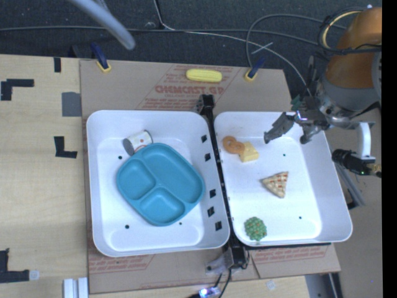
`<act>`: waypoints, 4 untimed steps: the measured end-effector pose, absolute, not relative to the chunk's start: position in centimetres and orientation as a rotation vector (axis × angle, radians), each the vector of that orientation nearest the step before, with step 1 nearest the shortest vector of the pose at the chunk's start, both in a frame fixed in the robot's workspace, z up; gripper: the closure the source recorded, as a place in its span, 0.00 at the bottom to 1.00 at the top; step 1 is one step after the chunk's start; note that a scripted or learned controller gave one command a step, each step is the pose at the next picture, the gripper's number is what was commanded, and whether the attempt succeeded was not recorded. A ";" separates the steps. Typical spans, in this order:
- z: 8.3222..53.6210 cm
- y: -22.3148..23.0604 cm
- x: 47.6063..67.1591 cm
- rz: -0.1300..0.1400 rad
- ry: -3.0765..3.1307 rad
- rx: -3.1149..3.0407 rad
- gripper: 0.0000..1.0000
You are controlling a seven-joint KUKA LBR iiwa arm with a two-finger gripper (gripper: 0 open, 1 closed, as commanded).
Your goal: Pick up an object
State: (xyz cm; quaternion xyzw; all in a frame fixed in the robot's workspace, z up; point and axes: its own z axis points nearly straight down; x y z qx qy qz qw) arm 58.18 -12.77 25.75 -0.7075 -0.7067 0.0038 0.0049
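My gripper hangs over the upper right part of the right bin, open, with nothing between its dark fingers. In that bin lie a small orange ring touching a yellow cheese wedge, a pizza slice near the middle, and a green broccoli piece at the front. The ring and wedge sit to the gripper's left, the pizza slice below it.
The left bin holds a blue divided plate and a small tipped white cup. A yellow banana-like toy lies on the cardboard behind the bins. Cables run across the back.
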 end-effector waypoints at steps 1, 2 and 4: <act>26.3 -12.8 58.4 0.002 -2.222 -2.219 0.00; 20.8 -13.4 59.1 0.008 -2.219 -2.218 0.00; 10.7 -13.2 58.0 0.007 -2.220 -2.217 0.00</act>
